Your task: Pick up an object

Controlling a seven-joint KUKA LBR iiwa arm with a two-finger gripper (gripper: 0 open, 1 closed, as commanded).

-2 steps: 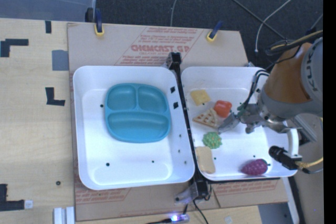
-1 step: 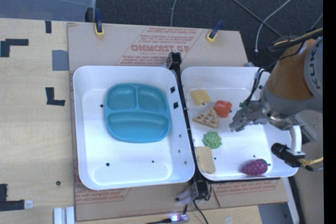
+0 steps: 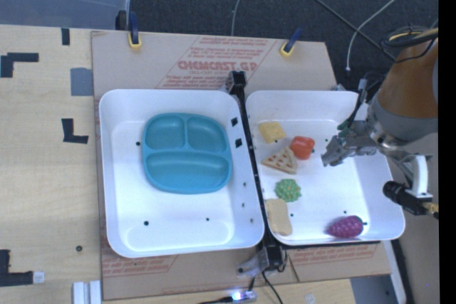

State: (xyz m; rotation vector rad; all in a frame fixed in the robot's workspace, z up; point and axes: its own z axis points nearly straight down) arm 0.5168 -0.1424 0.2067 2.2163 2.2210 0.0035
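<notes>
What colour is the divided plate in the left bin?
Teal blue; the plate shows clearly in the camera view.

In the right bin (image 3: 370, 105), open white floor is seen along the far wall and through the middle right, between the gripper (image 3: 333, 156) and the purple grape bunch (image 3: 345, 227) at the near right corner. The left half of that bin is crowded: a yellow piece (image 3: 271, 131), a red pepper (image 3: 302, 147), a waffle wedge (image 3: 280, 161), a green piece (image 3: 288, 189) and a tan bread piece (image 3: 278, 216) are set close together, with narrow gaps between them. The gripper hangs just right of the red pepper. In the left bin (image 3: 114, 107), the middle is taken by a blue divided plate (image 3: 187, 153); a broad strip of bare floor is left along the near side.
</notes>
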